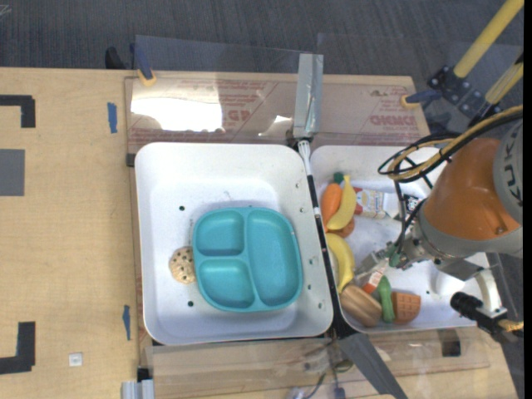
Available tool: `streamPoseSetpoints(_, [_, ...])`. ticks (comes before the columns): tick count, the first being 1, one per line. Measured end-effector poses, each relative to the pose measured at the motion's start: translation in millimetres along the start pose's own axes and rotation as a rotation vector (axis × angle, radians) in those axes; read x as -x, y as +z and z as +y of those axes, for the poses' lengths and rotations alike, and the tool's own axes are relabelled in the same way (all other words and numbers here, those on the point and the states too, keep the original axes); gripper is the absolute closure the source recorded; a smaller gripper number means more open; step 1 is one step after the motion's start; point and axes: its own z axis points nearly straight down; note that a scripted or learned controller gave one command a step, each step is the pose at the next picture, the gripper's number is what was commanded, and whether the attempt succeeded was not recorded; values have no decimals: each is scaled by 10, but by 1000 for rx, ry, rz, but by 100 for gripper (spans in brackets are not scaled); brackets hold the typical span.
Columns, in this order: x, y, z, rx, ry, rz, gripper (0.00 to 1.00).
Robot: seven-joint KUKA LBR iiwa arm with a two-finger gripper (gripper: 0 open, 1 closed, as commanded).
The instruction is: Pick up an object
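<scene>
My gripper (389, 258) hangs low over the right bin (416, 158), under the orange-banded wrist (465, 198). Directly beneath and beside it lies a heap of toy food: a green piece (385, 294), an orange-brown piece (406, 306) and a brown loaf-like piece (360, 304). A yellow banana (340, 258) lies along the bin's left wall. Farther back sit a second banana (344, 208), an orange carrot-like piece (331, 199) and a white tube (379, 201). I see nothing lifted between the fingers.
The left bin (166, 173) holds a teal divided plate (247, 258) and a speckled cookie (181, 264) at the plate's left edge. Clear panels (224, 98) stand behind the bins. Black cables (407, 169) loop over the right bin's back.
</scene>
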Motion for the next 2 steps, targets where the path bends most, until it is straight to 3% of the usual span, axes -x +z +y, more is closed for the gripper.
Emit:
streamPoseSetpoints(1, [-13, -95, 26, 5, -3, 0, 100])
streamPoseSetpoints(2, [-440, -2172, 405, -24, -49, 17, 100])
